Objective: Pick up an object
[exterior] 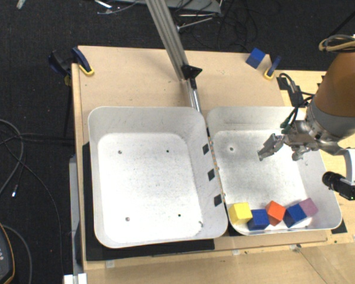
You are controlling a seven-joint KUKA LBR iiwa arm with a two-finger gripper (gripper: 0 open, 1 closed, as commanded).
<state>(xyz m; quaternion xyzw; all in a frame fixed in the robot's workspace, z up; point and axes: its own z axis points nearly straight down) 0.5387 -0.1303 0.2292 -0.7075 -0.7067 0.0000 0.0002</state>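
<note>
The jaws (282, 148) hang over the upper middle of the right bin (248, 176), with two grey fingers splayed apart, one reaching left toward the bin's centre and the other pointing down nearer the wrist. Nothing sits between them; they stand apart and bare above the speckled white floor of the bin. Behind them the grey wrist joins a rounded orange band (343, 84) at the right side of the view, with dark cables looping along the arm.

The blocks lie well apart from the jaws, crowded along the near wall of the same bin. From left to right there is a yellow block (239, 212), a blue block (258, 219) just beside it, an orange block (276, 212) touching or nearly touching that one, a second blue block (294, 215), and a pale purple block (308, 206) at the row's right end, near the bin's corner.

The left bin (148, 176) lies side by side with the right one, their rims meeting along the middle. Both rest on a tan tabletop (136, 78). A lone blue block (256, 57) sits on the tabletop near its far right corner, outside both bins. A slanted metal pole (165, 28) rises from the far edge between the bins.
</note>
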